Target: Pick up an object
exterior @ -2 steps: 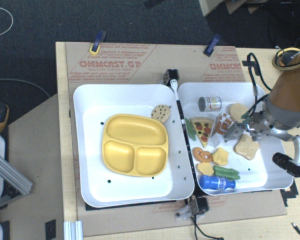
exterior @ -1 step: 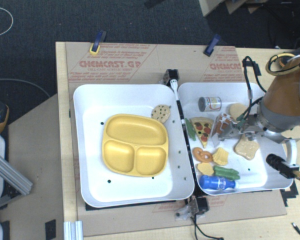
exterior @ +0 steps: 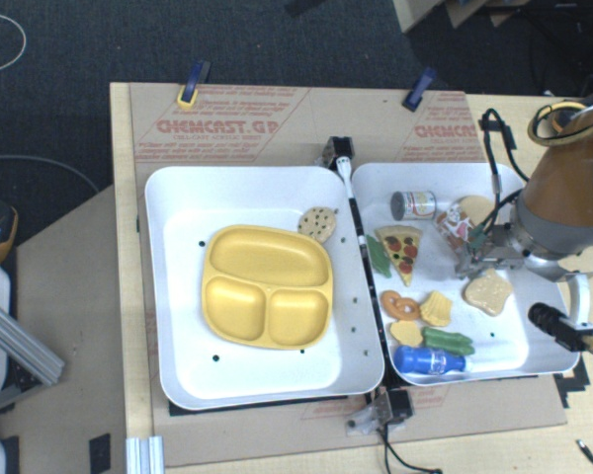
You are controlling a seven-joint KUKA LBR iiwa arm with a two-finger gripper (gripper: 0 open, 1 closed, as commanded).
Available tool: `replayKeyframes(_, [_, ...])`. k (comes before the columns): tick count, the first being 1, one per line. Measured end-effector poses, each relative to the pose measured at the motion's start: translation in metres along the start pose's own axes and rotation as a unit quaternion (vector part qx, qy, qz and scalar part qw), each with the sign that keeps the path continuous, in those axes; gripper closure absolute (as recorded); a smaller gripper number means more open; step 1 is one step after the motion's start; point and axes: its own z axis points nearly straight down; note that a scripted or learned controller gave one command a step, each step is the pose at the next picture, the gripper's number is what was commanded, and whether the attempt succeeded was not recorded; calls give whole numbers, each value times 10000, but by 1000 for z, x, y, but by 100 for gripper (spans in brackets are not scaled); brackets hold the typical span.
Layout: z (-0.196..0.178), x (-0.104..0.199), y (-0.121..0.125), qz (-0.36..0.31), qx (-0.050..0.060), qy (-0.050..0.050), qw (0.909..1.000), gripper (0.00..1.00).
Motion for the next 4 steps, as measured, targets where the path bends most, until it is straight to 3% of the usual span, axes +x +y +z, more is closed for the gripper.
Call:
replayKeyframes(2, [-111, -4, 6, -6, 37, -10, 10000, 100])
replayKeyframes(4, [-109, 107, 49, -36, 51, 11, 10000, 100])
